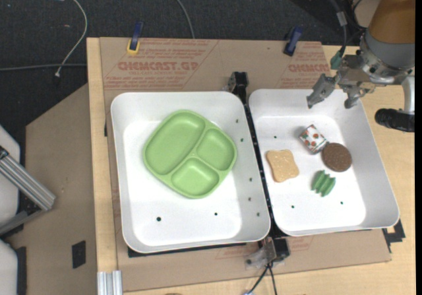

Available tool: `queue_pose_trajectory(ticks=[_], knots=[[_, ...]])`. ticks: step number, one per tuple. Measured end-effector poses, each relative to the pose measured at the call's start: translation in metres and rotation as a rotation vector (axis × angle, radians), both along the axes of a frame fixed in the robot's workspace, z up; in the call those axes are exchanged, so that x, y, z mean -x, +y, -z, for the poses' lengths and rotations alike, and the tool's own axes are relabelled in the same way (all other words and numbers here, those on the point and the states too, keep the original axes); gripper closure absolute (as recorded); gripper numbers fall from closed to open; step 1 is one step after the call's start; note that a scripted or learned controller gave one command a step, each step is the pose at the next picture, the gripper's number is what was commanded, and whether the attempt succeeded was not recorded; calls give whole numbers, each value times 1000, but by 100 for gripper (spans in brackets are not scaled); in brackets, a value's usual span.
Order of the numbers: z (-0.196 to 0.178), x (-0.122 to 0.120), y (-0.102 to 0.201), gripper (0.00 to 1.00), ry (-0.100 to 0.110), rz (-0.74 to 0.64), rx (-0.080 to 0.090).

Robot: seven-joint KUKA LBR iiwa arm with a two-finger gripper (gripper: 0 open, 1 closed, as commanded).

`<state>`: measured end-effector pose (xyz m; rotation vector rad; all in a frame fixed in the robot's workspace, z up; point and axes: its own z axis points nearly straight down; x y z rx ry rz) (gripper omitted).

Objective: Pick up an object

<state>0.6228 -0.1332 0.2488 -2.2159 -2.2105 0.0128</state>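
The right bin point(369, 214) holds a slice of toast point(282, 164), a small red-and-white spotted cube point(312, 138), a brown round cookie point(337, 156) and a green pea pod point(323, 183). My gripper point(334, 96) hangs over the bin's far edge, above and beyond the cube, with its two fingers spread apart and nothing between them. The orange-banded arm comes in from the upper right.
The left bin point(132, 221) carries a green divided plate point(191, 153). Both bins rest on a cardboard sheet point(198, 63) held by blue clamps point(136, 35) at the back. Cables run across the dark floor behind, and a cardboard box sits at the top right.
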Motion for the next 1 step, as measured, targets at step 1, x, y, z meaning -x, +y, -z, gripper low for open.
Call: queue_pose_trajectory(ticks=[1], knots=[[-7,-2,0,0,-13,-2,2]])
